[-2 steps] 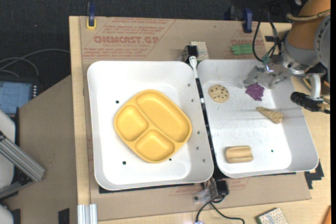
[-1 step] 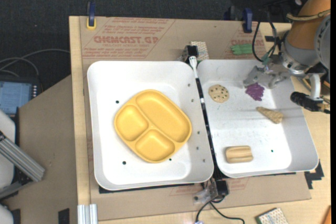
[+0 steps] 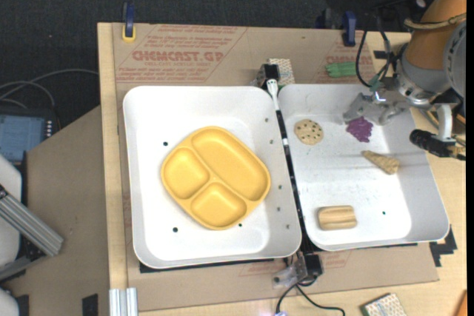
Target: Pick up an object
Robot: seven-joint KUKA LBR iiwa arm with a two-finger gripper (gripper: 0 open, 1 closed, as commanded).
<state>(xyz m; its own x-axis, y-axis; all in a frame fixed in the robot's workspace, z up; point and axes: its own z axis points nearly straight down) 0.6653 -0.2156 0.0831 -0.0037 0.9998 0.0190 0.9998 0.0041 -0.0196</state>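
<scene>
The step in hand looks like the approach to a grasp. To do it well, the arm should be lowering straight over one item, fingers straddling it and clear of its neighbours and the bin wall.

On the left of the tabletop [image 3: 111,159], the left shallow white bin [image 3: 144,122] is holding a yellow plastic three-compartment plate [image 3: 215,177], lying flat near its middle with nothing in its compartments.

Moving right, the right shallow white bin [image 3: 422,211] is carrying four small things, well apart: a round tan cookie with dark chips [image 3: 308,132] at far left, a tan bread-roll-shaped block [image 3: 337,217] near the near edge, a purple grape-like cluster [image 3: 360,129] towards the far side, and a tan cone-shaped piece [image 3: 381,161] just right of centre.

The hand [image 3: 372,112] is hanging at the far side of this bin, just above the purple cluster, the likeliest target; whether it is released or clenched, I cannot tell.
</scene>
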